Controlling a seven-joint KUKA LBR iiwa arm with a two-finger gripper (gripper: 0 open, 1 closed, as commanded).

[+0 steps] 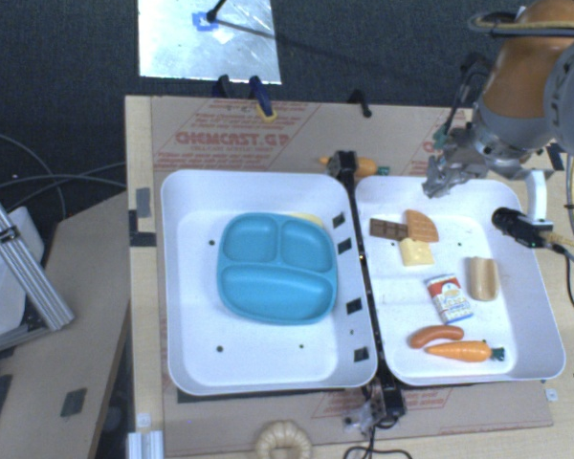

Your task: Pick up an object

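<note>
1. Low in the right bin [545,352] lie a carrot [459,352] and a sausage [436,336].
2. Mid-bin sit a small carton [449,297], a bun [482,278], cheese [417,251] and a cracker [421,226].
3. The claw [443,175] hovers above the bin's upper edge, grasping nothing; whether it is released or clenched cannot be told. Approach stage, by the look: next it must descend onto one item.

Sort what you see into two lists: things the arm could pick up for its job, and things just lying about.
For the job: gripper, carrot, sausage, bread roll, small carton, cheese, chocolate.

Lying about: blue tray, cables, clamp.
</note>
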